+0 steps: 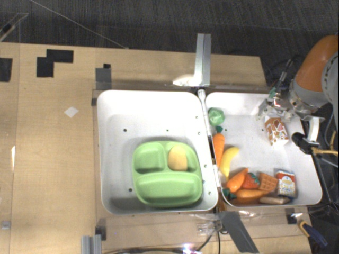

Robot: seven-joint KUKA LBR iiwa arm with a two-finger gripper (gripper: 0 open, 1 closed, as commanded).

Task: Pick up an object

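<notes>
While I hover at the right bin's (249, 107) far right corner, my pincer (276, 108) looks clenched on a small printed packet (276, 130) dangling below it. Light, crinkly, probably slippery; I'd judge its top edge the best hold.
</notes>
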